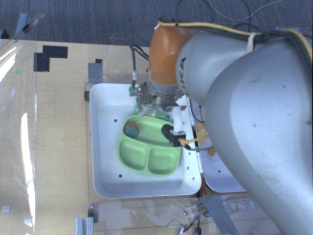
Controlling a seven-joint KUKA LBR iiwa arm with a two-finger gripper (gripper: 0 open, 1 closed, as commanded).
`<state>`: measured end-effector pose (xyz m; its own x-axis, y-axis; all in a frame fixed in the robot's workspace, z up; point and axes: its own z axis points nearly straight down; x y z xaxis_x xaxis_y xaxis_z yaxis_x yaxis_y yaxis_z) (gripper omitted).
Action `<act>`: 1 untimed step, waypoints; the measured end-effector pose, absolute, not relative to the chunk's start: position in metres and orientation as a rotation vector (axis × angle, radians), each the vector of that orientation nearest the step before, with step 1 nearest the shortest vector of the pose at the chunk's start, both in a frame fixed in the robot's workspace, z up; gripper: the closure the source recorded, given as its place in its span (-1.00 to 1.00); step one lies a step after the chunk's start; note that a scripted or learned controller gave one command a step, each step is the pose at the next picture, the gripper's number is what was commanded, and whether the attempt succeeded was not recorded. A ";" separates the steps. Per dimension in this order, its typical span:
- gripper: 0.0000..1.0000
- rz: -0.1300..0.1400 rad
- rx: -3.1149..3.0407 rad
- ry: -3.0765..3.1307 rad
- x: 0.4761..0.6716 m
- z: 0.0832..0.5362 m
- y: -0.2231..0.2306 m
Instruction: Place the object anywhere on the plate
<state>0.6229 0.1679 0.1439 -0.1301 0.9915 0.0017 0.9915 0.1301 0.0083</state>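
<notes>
The gripper (148,109) hangs low over the far rim of the green divided plate (135,155), at the back edge of its long upper compartment. The wrist and the arm's orange band (166,53) crowd in above it, so I cannot tell whether the gripper is parted or closed. Nothing can be seen held in it.

The task's thing, a small round object (131,128) mottled teal and reddish brown, lies inside that upper compartment, toward its left end. It sits near the gripper, below and to its left in the camera view, and apart from it. It rests on the compartment floor close to the raised rim, which would stop a round thing rolling off.

The plate sits a little askew in the middle of the left white bin (105,131), its two smaller compartments toward the near side. That leaves bare bin floor on all sides. The bin stands on the pale wooden tabletop (54,146), with the right bin (220,176) largely covered by the grey arm (254,106) reaching across it.

Judged from how things lie, the object is already on the plate, so the placing looks done. The gripper's spot close beside the object fits a release made low, to keep a round thing from bouncing out.
</notes>
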 end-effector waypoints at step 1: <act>1.00 0.008 1.616 2.687 0.590 0.187 0.083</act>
